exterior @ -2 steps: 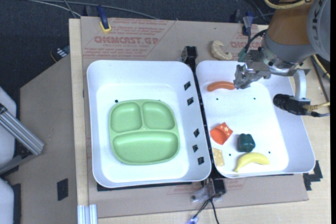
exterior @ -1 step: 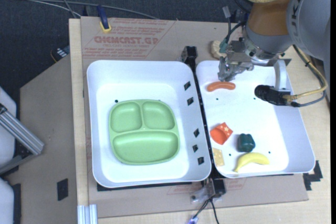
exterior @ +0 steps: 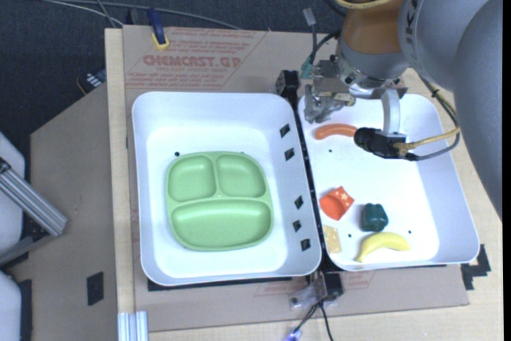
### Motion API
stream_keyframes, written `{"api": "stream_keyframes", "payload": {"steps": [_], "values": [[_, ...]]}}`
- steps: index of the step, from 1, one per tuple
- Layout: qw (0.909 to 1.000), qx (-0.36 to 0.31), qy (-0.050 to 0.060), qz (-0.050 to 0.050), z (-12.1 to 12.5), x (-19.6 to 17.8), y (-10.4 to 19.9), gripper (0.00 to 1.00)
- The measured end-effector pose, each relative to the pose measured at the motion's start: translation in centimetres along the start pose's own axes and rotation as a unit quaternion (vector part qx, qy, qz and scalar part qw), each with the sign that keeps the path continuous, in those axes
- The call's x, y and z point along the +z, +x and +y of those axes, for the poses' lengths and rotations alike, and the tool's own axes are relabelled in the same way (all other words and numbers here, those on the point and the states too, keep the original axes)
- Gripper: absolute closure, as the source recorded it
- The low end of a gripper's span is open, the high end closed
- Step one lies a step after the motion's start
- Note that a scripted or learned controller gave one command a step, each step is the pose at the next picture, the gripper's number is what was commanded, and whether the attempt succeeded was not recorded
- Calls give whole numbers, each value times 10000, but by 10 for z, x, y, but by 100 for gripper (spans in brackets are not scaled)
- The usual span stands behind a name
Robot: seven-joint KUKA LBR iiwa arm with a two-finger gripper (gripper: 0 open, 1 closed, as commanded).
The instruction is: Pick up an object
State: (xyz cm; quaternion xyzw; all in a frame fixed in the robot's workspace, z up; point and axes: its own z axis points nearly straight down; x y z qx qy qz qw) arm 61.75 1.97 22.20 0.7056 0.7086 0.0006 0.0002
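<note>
My gripper (exterior: 321,109) hangs over the far left corner of the right bin (exterior: 447,196), just above an orange sausage-shaped piece (exterior: 334,130) that lies on the bin floor. Nothing shows between the fingers. Nearer the front of that bin lie a red-orange chunk (exterior: 336,202), a dark green pepper-like piece (exterior: 374,216), a yellow banana (exterior: 382,244) and a small tan cracker-like piece (exterior: 330,237).
The left bin (exterior: 152,172) holds a light green divided plate (exterior: 219,200). A black divider with clips (exterior: 299,164) runs between the bins. A black cable part (exterior: 379,142) of the arm juts over the right bin. Cardboard lies under both bins.
</note>
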Motion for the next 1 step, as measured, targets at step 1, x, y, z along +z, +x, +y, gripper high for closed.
{"api": "stream_keyframes", "payload": {"steps": [1], "values": [[10000, -8, -5, 8, 8, -7, 46, 100]]}}
